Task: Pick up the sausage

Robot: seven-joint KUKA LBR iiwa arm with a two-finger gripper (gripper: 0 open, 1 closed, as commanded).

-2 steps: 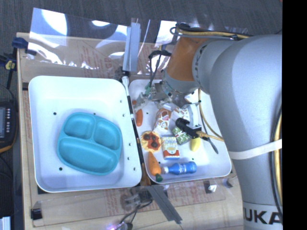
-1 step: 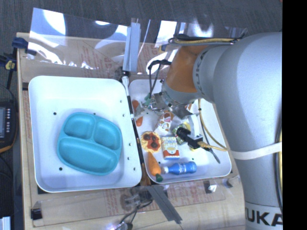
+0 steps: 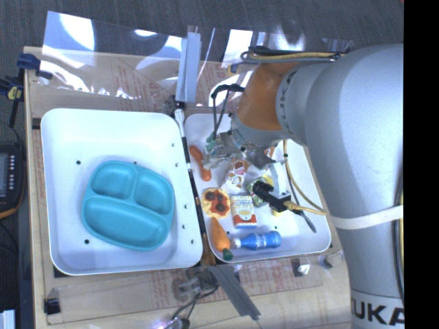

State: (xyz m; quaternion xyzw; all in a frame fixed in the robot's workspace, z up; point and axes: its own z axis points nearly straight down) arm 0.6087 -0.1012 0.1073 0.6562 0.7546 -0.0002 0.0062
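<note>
The sausage (image 3: 199, 162), a small orange-red link, lies in the right bin (image 3: 310, 233) near its left wall, towards the back. My gripper (image 3: 220, 146) hangs low over the same bin, just to the right of the sausage and slightly behind it. The wrist and the grey arm cover the bin's back and right parts. I see nothing held in the gripper.
The right bin also holds a round pizza toy (image 3: 215, 201), a carrot (image 3: 219, 236), a blue bottle (image 3: 258, 240), and two printed packets (image 3: 243, 211) (image 3: 236, 174). A blue divided plate (image 3: 128, 204) lies in the left bin (image 3: 62, 132).
</note>
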